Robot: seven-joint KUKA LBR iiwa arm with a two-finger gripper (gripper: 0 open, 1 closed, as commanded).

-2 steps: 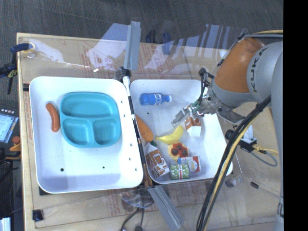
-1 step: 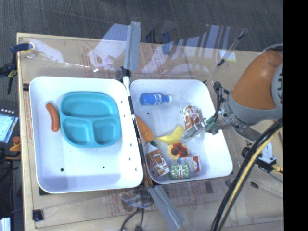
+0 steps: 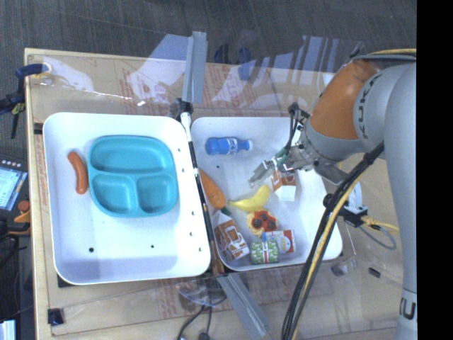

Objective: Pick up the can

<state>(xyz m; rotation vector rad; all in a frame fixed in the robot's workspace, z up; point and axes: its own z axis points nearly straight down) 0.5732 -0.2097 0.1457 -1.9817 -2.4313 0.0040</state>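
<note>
The can (image 3: 232, 240) is brown and red with a white label. It lies on its side at the front left of the right bin (image 3: 311, 250). My gripper (image 3: 271, 170) hangs over the middle of that bin, above and to the right of the can, well apart from it. Its fingers look spread, with nothing between them. A yellow banana (image 3: 252, 201) lies between the gripper and the can.
Also in the right bin are a blue bottle (image 3: 228, 146), a carrot (image 3: 212, 190), a strawberry pack (image 3: 263, 222), a juice carton (image 3: 273, 248) touching the can, and a small carton (image 3: 286, 183) under the wrist. The left bin (image 3: 64, 246) holds a teal divided tray (image 3: 134, 173) and a sausage (image 3: 78, 171).
</note>
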